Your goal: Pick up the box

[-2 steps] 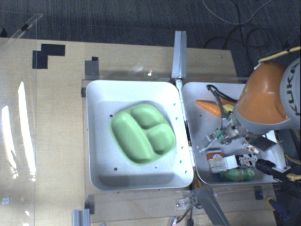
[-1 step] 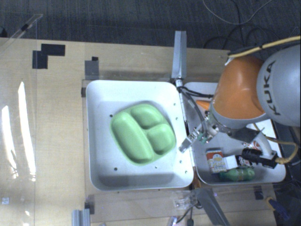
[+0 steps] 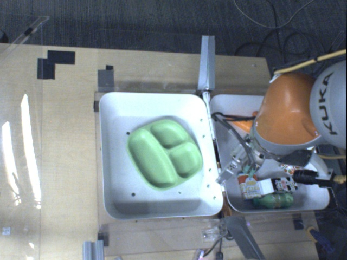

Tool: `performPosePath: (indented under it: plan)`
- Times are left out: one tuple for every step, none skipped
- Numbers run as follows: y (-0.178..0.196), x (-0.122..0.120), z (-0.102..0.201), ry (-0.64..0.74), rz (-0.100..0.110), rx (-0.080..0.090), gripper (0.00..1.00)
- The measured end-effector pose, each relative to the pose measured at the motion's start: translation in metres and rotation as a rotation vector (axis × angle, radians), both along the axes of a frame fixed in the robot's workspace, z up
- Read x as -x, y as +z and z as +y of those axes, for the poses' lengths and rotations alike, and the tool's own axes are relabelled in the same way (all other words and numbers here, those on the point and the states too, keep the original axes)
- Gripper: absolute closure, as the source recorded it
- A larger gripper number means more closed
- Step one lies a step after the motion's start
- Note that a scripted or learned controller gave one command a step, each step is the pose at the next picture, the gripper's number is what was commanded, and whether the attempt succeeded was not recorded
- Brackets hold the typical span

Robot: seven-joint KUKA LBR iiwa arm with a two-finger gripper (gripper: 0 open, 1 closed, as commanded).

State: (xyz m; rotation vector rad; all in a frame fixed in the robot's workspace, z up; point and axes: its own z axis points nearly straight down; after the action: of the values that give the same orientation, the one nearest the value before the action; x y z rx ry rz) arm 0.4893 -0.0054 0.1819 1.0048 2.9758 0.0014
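The box is small and white with printed colours; it lies in the right bin near the front. The arm's orange band and grey wrist hang over the middle of this bin and hide much of it. My gripper reaches down at the bin's left side, just up and left of the box, with metal parts close to the bin wall. Nothing shows held in it.
A green rounded object lies just in front of the box, and a small white item to its right. Something orange peeks out behind the wrist. The left bin holds a green divided plate.
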Motion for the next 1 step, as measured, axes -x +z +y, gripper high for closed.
performPosePath:
  plan:
    - [0.0658, -0.001, -0.065, -0.098, -0.004, 0.001, 0.0]
